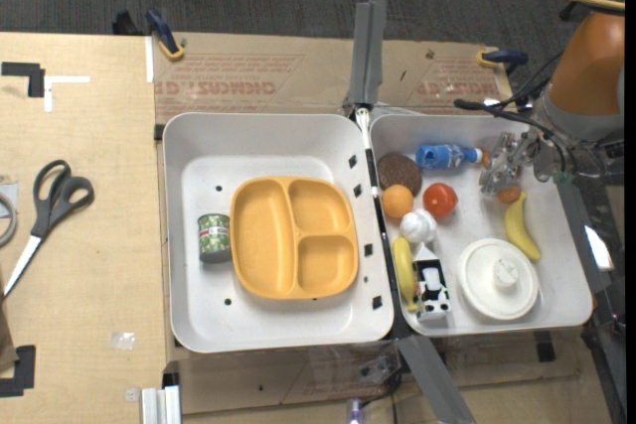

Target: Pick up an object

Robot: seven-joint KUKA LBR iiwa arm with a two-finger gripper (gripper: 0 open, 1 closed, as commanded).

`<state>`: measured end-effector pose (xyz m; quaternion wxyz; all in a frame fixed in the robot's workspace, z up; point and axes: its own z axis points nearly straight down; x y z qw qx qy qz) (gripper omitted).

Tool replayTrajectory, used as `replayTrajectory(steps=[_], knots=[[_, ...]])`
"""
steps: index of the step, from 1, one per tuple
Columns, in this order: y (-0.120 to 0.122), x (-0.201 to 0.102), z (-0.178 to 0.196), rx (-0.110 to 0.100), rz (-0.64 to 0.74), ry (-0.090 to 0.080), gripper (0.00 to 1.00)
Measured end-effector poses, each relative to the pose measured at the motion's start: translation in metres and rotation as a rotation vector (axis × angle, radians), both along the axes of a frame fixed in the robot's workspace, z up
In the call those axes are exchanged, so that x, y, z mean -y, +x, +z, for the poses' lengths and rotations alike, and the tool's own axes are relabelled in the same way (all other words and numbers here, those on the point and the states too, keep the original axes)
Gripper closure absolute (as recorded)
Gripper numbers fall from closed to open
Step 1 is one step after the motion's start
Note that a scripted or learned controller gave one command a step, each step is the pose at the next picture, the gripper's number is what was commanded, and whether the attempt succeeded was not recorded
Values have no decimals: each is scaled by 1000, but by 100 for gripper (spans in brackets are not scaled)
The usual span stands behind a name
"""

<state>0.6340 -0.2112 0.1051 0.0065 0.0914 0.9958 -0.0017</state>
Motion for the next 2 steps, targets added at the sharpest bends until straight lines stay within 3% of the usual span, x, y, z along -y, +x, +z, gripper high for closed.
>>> replayTrajectory(steps=[1,2], knots=[[0,0,0,0,0,0,0],[2,9,-11,-6,-16,2,0]])
